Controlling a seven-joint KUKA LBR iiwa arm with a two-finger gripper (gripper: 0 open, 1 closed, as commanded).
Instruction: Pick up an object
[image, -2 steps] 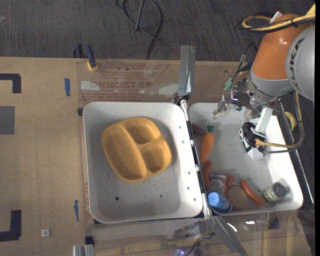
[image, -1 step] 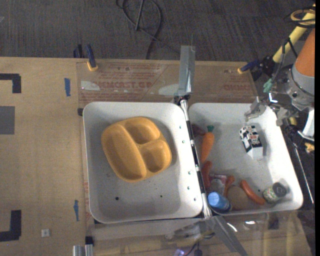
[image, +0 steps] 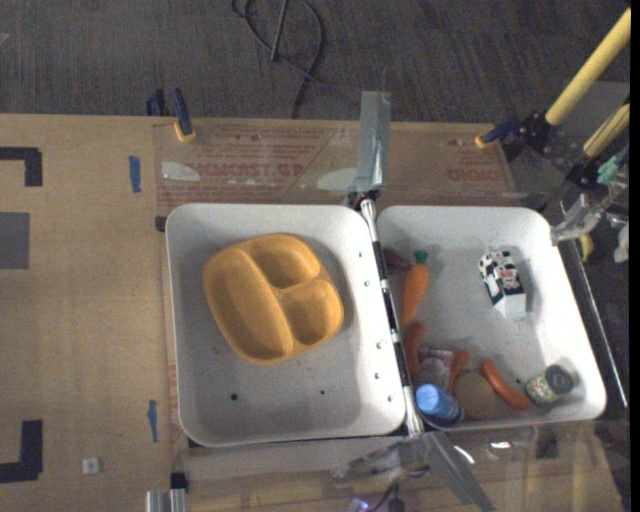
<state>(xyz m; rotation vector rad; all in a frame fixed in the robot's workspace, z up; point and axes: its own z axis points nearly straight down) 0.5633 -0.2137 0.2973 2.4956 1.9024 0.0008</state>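
Observation:
The right bin (image: 455, 240) holds several small objects. An orange carrot (image: 414, 286) with a green top lies near its left wall. A black-and-white cow-patterned box (image: 502, 277) sits apart toward the right. Along the front edge lie a blue-capped bottle (image: 435, 402), a brown rounded piece (image: 478, 398), an orange sausage shape (image: 506, 387) and a small dark-lidded jar (image: 553, 384). A thin red piece (image: 411, 342) rests against the left wall. An orange three-section plate (image: 272, 296) lies in the left bin (image: 200, 400).
A metal strip (image: 374, 140) runs back from the seam between the bins. Yellow poles (image: 590, 65), clamps and grey hardware (image: 578, 215) crowd the bench's back right corner. Cables (image: 290, 40) lie on the floor behind the bench.

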